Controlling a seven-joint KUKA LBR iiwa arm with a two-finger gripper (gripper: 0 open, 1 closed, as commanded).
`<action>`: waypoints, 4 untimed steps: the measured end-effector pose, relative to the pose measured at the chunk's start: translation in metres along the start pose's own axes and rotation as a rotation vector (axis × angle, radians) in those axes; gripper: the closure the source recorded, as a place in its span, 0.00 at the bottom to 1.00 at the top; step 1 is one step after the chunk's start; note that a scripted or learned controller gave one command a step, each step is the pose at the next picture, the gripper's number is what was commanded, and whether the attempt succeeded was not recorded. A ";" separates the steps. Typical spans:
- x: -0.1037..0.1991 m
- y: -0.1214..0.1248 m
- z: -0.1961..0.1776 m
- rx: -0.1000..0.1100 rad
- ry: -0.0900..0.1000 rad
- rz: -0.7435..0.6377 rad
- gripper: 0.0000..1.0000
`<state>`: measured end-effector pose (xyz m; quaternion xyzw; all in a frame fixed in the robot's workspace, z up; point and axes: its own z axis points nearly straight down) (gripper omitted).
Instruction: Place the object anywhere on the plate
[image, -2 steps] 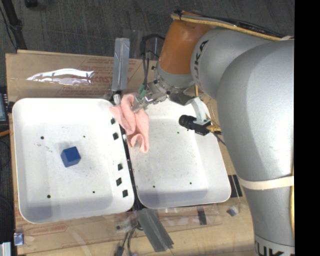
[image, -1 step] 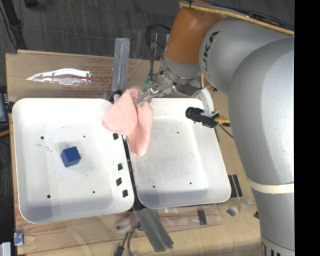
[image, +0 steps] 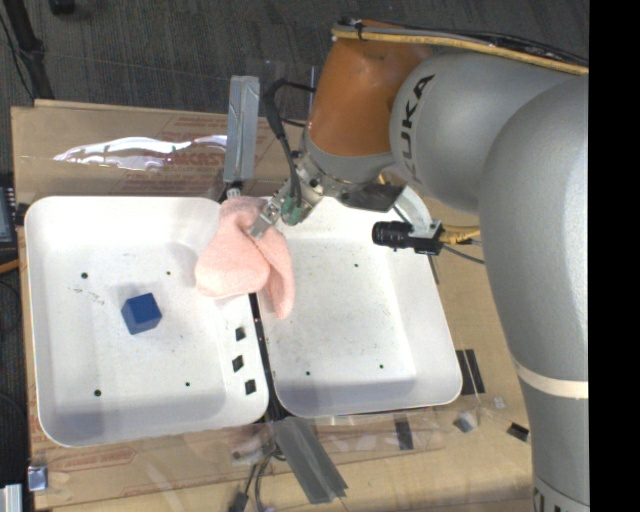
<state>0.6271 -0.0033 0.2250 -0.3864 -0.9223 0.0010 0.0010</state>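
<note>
A pink cloth (image: 240, 262) hangs in loose folds over the seam between the two bins, its lower end drooping toward the right bin's left rim. My gripper (image: 268, 218) is at the cloth's upper right corner and is shut on it, with the fabric bunched between the fingers. The arm's orange band and grey wrist rise behind it to the upper right.
A small blue cube (image: 141, 312) lies in the left bin (image: 60, 400). The right bin (image: 400, 340) sits under the arm. A grey upright bar (image: 242, 130) stands behind the bins. A black cable plug (image: 400, 236) juts out over the right bin's far edge.
</note>
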 end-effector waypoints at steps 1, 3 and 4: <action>0.043 -0.004 0.000 -0.001 -0.001 -0.409 1.00; 0.147 -0.001 -0.005 -0.001 -0.001 -0.800 1.00; 0.147 -0.001 -0.005 -0.001 -0.001 -0.799 0.00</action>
